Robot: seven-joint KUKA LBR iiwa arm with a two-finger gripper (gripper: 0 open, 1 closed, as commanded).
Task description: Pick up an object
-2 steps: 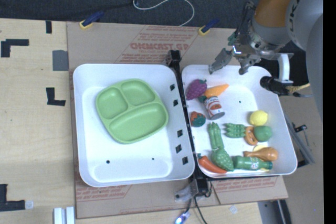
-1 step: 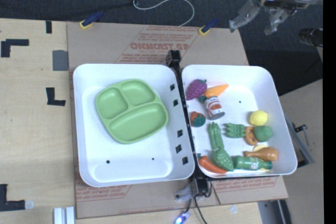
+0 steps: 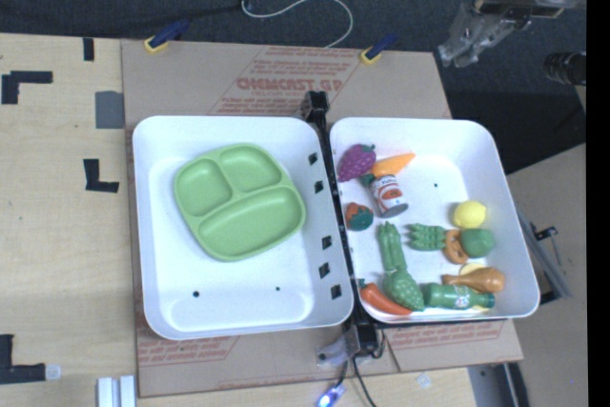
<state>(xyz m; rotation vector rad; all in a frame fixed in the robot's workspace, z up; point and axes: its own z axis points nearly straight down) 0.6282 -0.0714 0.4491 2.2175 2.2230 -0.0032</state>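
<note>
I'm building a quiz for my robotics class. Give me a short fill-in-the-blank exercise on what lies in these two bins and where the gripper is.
1. The green divided plastic plate lies in the ____ white bin.
2. The purple toy grape bunch lies in the ____ white bin.
3. The round yellow toy lemon sits directly above a ____ ball.
4. The gripper hangs ____ both bins.

Missing words: left; right; green; outside

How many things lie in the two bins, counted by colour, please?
Green: 6, the plate and five toys near
Orange: 4, near
Purple: 1, grapes
Yellow: 1, lemon
Red and white: 1, can
Total: 13
</note>
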